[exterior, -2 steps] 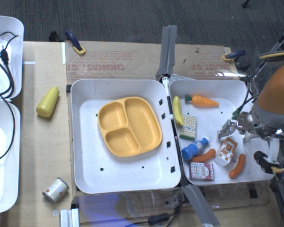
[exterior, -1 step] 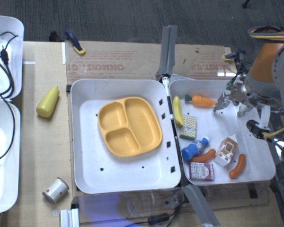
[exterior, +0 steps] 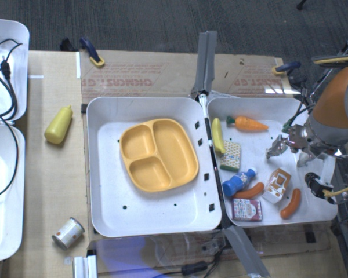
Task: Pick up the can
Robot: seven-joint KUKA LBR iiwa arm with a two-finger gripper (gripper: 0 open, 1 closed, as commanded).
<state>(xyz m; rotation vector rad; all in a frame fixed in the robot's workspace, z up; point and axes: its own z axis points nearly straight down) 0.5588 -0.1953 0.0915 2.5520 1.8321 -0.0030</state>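
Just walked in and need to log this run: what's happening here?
The arm's end effector hangs over the right bin, above the toy food there, holding nothing that I can see. The can lies on its side on the bench, outside the left bin, near its front corner, untouched.

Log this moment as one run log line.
gripper over right bin | can on bench, outside bins | not picked
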